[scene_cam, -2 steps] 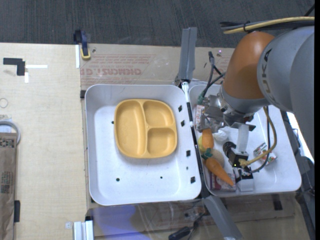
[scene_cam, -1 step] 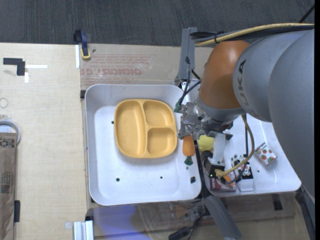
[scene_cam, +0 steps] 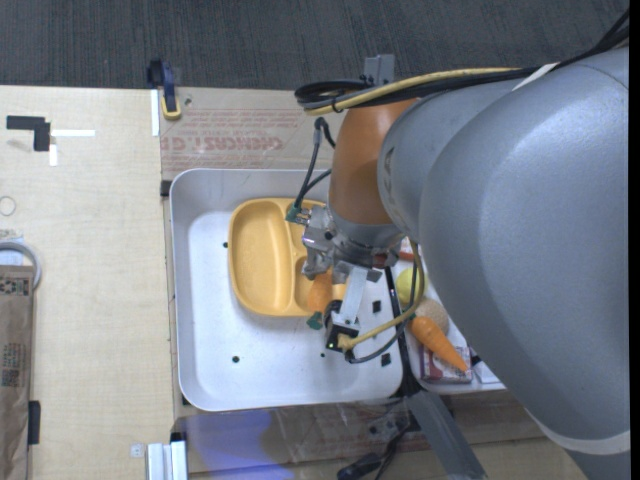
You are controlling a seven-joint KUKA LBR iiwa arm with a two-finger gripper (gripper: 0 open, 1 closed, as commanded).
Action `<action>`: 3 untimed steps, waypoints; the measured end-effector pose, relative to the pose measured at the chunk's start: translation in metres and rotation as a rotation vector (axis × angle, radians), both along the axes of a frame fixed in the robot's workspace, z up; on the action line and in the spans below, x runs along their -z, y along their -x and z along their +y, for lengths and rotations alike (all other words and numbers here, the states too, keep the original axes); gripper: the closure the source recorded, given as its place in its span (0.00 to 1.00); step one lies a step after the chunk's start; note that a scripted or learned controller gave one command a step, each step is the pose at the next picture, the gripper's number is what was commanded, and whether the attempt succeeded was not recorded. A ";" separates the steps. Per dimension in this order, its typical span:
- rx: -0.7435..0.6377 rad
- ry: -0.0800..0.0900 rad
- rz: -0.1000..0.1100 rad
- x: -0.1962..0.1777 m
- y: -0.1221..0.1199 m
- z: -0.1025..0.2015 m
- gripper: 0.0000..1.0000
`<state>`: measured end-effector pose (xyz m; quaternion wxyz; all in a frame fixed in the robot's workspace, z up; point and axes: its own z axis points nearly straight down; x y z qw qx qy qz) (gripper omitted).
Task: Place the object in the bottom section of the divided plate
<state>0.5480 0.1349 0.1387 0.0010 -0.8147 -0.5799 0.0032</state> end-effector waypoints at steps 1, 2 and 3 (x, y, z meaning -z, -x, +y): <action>0.148 0.002 -0.002 -0.001 -0.025 0.077 1.00; 0.707 -0.001 -0.009 0.044 -0.018 0.091 1.00; 0.959 0.003 -0.005 0.032 -0.057 0.084 1.00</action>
